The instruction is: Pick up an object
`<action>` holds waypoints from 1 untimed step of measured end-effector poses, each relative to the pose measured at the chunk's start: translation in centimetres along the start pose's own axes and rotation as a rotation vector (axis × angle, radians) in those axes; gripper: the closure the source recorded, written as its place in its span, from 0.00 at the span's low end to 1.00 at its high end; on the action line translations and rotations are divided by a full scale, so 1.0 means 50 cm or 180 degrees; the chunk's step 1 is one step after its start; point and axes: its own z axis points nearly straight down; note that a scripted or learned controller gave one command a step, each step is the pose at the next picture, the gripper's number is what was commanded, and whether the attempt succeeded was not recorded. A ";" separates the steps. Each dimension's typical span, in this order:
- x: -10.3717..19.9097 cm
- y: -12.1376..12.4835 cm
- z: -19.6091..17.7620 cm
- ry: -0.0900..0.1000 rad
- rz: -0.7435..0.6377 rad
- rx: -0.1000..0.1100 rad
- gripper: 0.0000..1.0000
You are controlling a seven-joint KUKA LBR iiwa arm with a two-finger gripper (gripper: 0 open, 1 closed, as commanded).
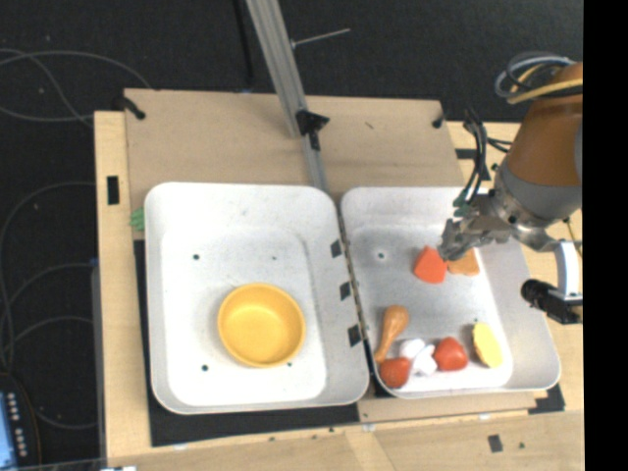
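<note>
Two shallow white bins sit side by side on my bench [226, 135], a pale tan board with dark flooring around it and thin cables trailing across the floor beyond the bench's far side from my arm. My arm [545, 160], grey with an orange upper section, reaches over the nearer bin [392, 219], and my tool [459, 246] hangs low above that bin's floor. I cannot tell from this angle whether my tool is parted or closed, or whether anything sits between its tips.

Just beside my tool, on the side away from my arm, lies an orange-red cone-shaped piece [429, 265]. Right under my tool's tip, partly hidden by it, is a paler orange piece [465, 262]. Toward the bench's near edge from my tool, well apart from it, a small cluster rests along the bin's front wall: a tan drumstick-shaped toy [392, 329], a red round piece [395, 371], some white pieces [419, 355], another red piece [451, 354] and a yellow piece [487, 344].

Far from my tool, across the divide, the other bin [196, 224] holds a yellow bowl [261, 324], upright. A slanted metal pole [280, 62] rises from the bench beyond both bins.
</note>
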 end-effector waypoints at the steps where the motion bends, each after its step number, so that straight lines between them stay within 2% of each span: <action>1: -0.002 0.003 -0.067 0.0002 -0.0015 -0.0011 1.00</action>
